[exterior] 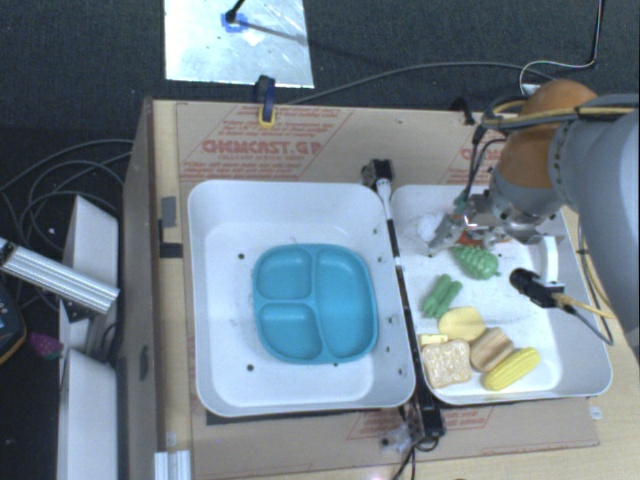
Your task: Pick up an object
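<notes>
From the overhead camera view, the grey arm [590, 168] reaches in from the right over the right bin [590, 368], its gripper [462, 226] low above the far-left part — whether its pincer is open or closed I cannot tell. Just beside it lies a bumpy green toy [476, 261]. Nearer the front sit a green pea pod [441, 295], a yellow piece [461, 322], a cracker [446, 363], a bread roll [490, 347] and a corn cob [511, 368]. The left bin [215, 268] holds a blue divided plate [314, 302]
</notes>
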